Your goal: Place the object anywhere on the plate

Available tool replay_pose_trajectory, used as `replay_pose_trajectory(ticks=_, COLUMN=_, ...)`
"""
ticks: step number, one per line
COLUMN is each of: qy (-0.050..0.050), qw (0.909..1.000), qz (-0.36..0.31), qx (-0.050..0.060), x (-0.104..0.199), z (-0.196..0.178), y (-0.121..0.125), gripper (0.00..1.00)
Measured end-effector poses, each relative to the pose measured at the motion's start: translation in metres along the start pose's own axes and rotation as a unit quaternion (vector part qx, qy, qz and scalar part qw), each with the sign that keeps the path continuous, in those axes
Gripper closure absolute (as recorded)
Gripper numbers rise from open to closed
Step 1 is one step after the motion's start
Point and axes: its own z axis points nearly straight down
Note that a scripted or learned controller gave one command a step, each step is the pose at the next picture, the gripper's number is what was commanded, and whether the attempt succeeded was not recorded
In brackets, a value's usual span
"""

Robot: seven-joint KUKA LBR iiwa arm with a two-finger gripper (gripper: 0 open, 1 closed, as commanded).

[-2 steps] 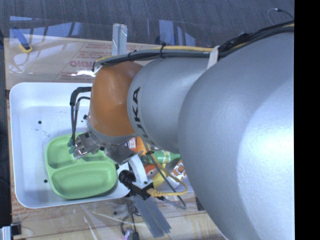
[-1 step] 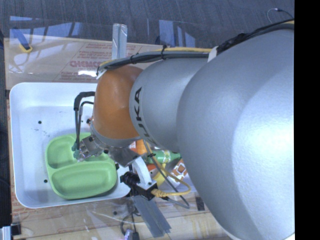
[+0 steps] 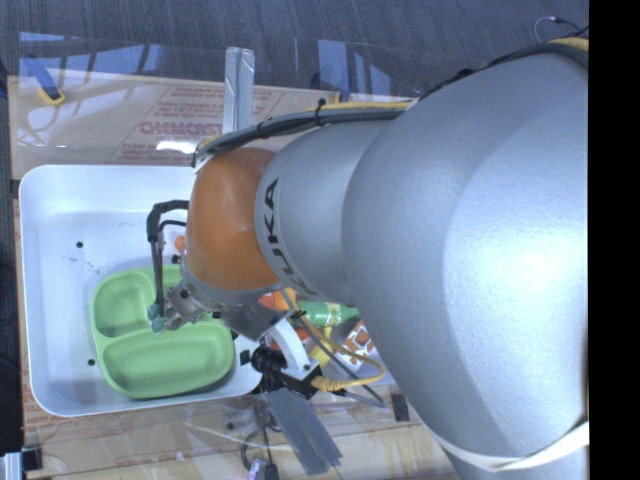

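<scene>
Plate [image 3: 150, 363], green and split into compartments, lies in the left bin [image 3: 45, 268] near its front corner, and we judge it the target of this try. The object itself we cannot pick out with certainty. A small orange scrap [image 3: 180, 243] shows just beside the wrist above the plate's far rim, and it may be the object or only part of the rig. The gripper [image 3: 165, 316] hangs over the plate's dividing ridge, tucked under the orange band [image 3: 225, 228]. We cannot tell whether it is open, closed or carrying anything.

The risks, as we read them: if the gripper is carrying nothing, a release here puts nothing on the plate. If it does carry something, a drop onto the raised divider could let it roll or bounce over the low rim into the bin. A black cable [image 3: 155, 253] loops down beside the gripper and could brush the plate. The plate looks light, so a descent too low might shove or tip it.

The bin's white floor is smooth and glossy. The arm [image 3: 450, 248] covers most of the right bin, where green [image 3: 330, 315] and orange [image 3: 272, 300] items peek out beneath it. Behind the bins lies a sheet with red print [image 3: 170, 123], and beyond that dark carpet [image 3: 300, 8].
</scene>
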Motion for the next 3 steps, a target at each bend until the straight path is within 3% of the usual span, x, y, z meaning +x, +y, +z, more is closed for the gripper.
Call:
replay_pose_trajectory(ticks=1, qy=-0.003, qw=0.9992, qz=0.038, qx=-0.015, x=0.021, z=0.047, y=0.022, gripper=1.00)
replay_pose_trajectory(ticks=2, qy=0.004, qw=0.9989, qz=0.040, qx=-0.025, x=0.000, z=0.051, y=0.013, gripper=1.00)
replay_pose_trajectory(ticks=3, qy=-0.001, qw=0.9997, qz=0.025, qx=-0.003, x=-0.034, z=-0.054, y=0.008, gripper=1.00)
